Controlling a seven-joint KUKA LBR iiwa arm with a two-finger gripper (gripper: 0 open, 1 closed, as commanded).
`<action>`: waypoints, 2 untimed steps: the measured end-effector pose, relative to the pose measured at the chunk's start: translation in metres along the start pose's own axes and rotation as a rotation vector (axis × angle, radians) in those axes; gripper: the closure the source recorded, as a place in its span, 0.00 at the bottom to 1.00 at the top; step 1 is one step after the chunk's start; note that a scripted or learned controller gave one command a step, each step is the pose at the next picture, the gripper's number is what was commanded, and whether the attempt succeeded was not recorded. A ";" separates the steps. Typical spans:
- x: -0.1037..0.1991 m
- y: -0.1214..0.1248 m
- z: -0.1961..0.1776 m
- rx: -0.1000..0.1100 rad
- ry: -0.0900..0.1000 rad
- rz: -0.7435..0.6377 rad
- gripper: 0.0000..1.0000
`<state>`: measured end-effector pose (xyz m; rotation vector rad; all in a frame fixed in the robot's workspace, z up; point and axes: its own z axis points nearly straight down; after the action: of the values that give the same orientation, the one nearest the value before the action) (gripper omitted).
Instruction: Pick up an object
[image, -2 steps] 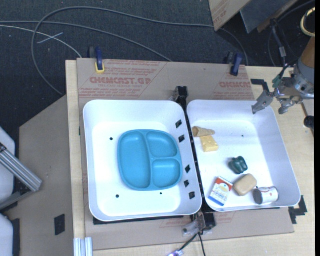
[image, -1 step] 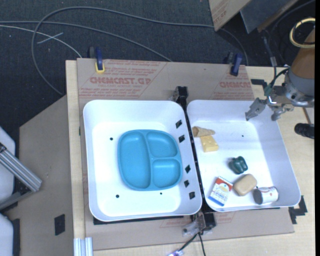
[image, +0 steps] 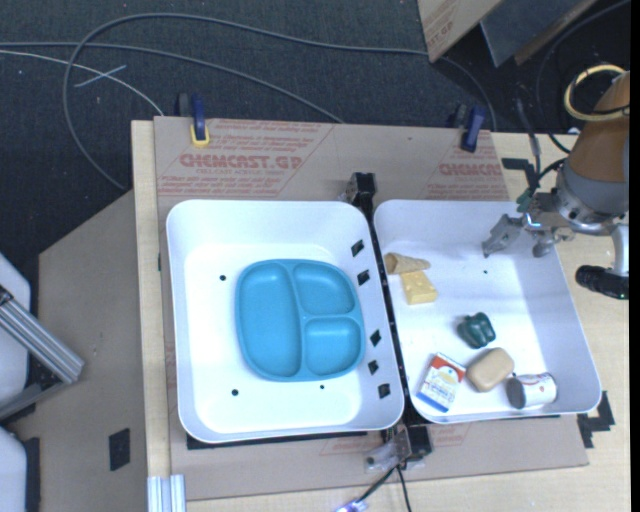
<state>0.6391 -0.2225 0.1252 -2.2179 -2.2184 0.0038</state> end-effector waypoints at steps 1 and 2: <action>0.005 0.002 0.041 -0.004 0.008 -0.005 0.00; 0.002 0.002 0.028 -0.006 0.001 -0.004 1.00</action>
<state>0.6413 -0.2200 0.0975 -2.2163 -2.2258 -0.0040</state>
